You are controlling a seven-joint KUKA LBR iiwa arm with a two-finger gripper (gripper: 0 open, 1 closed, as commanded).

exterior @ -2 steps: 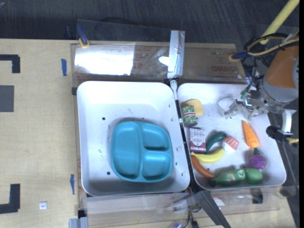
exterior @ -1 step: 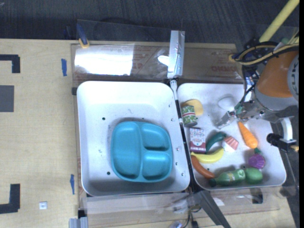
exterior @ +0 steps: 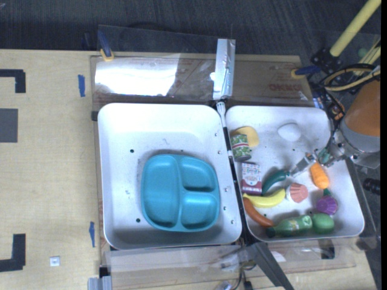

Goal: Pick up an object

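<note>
Along the board behind the bins, made out faint reddish printed lettering [exterior: 281, 87], too small to read. Spotted a small can [exterior: 240, 145] with a green and red label, and just below it a little carton [exterior: 251, 177] printed in red and white; could read no words on either. Found both at the left wall of the right bin [exterior: 357, 222], a shallow white tray with rounded corners and a scuffed floor. Counted glossy plastic toy foods beside them: a curved yellow banana [exterior: 269, 199], a dark green piece [exterior: 275, 179] touching it, a pink slice [exterior: 297, 192], an orange carrot [exterior: 318, 175], a purple eggplant [exterior: 326, 205], a long green cucumber [exterior: 293, 224] at the near wall and an orange-red pepper [exterior: 257, 213] at its left end. Saw the gripper [exterior: 305, 164] low over that bin, just beside the carrot, with the orange-banded arm [exterior: 363, 119] behind it; could not tell whether its grip was closed or released, nor made out anything held. Noted in the left bin [exterior: 115, 162] a smooth teal divided plate [exterior: 180, 191] with three compartments. Took in a pale wooden bench [exterior: 48, 162] marked with black and blue tape, a crinkled clear sheet [exterior: 157, 71] behind the bins, and dark carpet [exterior: 181, 5] beyond.
</note>
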